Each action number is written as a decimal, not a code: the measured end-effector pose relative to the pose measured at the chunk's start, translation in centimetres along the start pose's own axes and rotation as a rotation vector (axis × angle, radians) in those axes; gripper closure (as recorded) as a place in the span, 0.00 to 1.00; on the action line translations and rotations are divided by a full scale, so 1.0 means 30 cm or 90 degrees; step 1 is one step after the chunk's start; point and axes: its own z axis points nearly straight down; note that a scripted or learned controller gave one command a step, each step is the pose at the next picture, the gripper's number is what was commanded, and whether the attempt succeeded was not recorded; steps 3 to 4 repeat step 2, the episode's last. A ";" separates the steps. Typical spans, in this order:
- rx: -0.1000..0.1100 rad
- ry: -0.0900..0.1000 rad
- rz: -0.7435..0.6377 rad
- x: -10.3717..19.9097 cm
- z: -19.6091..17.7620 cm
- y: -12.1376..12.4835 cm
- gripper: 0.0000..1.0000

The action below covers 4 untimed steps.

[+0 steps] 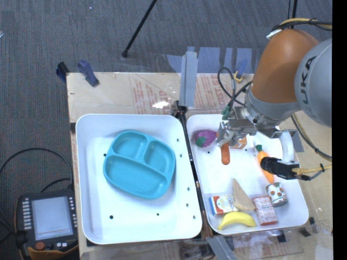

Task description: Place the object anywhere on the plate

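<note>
Left bin (87, 145): just the blue divided plate (140, 163), three compartments, sitting mid-bin with white floor on all sides, widest at the near edge.

Right bin (298, 210): purple toy (204, 137) at far left by the divider. Orange carrot-like piece (225, 155) hangs directly under the claw (230, 140), apparently pinched between its fingers, far-left part of the bin. Second orange piece (267, 167) to the right. Near edge crowded: banana (237, 220), small carton (221, 203), tan wedge (242, 195), red box (264, 210), small can (276, 194).

Bin centre is bare. Arm covers the far right corner.
</note>
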 end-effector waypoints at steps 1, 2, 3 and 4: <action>0.000 0.000 -0.058 0.291 0.100 0.073 1.00; 0.000 0.000 -0.058 0.290 0.099 0.073 0.00; 0.000 0.000 -0.058 0.290 0.099 0.073 0.00; 0.000 0.000 -0.058 0.290 0.099 0.073 0.00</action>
